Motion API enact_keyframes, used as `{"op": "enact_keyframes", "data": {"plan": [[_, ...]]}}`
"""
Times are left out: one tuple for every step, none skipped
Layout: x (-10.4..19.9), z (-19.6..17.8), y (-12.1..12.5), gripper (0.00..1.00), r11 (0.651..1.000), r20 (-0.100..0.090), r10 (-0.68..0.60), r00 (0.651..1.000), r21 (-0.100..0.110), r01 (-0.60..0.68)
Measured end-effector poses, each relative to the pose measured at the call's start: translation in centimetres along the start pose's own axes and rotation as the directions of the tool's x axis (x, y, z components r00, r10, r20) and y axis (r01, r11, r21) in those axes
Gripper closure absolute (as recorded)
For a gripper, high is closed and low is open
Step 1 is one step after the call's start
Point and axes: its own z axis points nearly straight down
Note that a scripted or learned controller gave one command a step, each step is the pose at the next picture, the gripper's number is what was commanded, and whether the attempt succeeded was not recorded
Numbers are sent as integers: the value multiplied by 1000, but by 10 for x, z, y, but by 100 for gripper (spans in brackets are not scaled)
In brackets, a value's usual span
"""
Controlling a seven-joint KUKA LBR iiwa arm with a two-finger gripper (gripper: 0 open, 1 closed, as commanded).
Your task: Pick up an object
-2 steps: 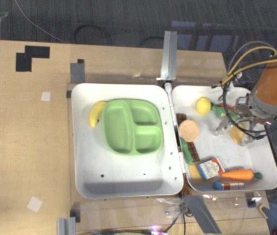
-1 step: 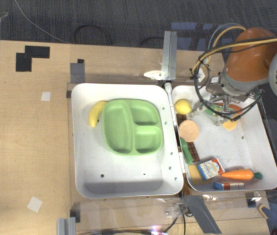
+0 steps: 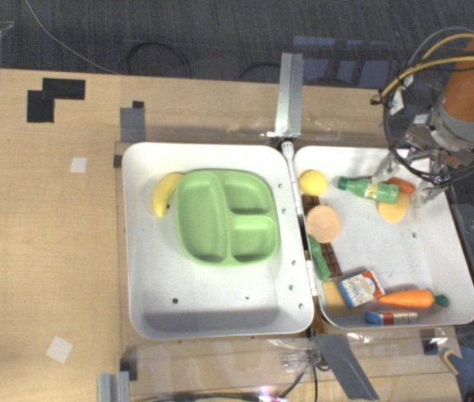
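Bottle [image 3: 369, 190], green, lying at right bin's [image 3: 463, 262] far edge: light, stiff, slippery; grab mid-body. Gripper [image 3: 413, 187] just beside it; finger state unclear.

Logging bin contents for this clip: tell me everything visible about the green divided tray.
The green divided tray lies flat in the left bin, toward its far side. It looks like matte light-green plastic, roughly rectangular with rounded corners, split into three compartments: one long section on the left and two smaller ones on the right. A yellow banana lies against its left edge, partly tucked beneath.
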Motion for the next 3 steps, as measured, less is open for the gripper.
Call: {"op": "enact_keyframes", "data": {"plan": [[-8, 13, 1, 0, 1000, 4, 21, 1000, 9, -21], [-7, 26, -2, 0, 999, 6, 29, 1000, 14, -29], [7, 50, 56, 0, 1000, 2, -6, 1000, 3, 6]]}}
